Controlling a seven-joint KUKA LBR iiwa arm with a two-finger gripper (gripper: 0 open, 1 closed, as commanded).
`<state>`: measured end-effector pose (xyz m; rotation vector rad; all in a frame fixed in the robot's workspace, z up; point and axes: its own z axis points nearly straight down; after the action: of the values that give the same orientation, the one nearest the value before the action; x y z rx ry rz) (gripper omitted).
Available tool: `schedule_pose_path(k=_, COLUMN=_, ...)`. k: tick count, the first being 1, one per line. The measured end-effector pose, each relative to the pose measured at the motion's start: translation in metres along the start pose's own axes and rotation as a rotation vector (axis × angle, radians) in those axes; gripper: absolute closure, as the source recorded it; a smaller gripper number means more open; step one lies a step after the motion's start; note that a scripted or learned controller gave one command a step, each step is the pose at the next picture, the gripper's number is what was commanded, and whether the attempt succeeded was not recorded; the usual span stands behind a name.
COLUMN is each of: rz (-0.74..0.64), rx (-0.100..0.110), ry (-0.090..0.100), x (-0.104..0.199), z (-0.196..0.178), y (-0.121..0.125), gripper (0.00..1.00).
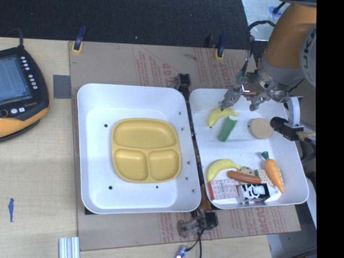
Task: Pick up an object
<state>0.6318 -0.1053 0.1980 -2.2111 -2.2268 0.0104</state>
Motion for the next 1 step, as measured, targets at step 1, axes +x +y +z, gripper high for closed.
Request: schedule_pose_path(k=1, rz=-0.001, rx=0.0, ry=0.0, x=0.0099, z=0.1073, y=0.0243, gripper=0.0)
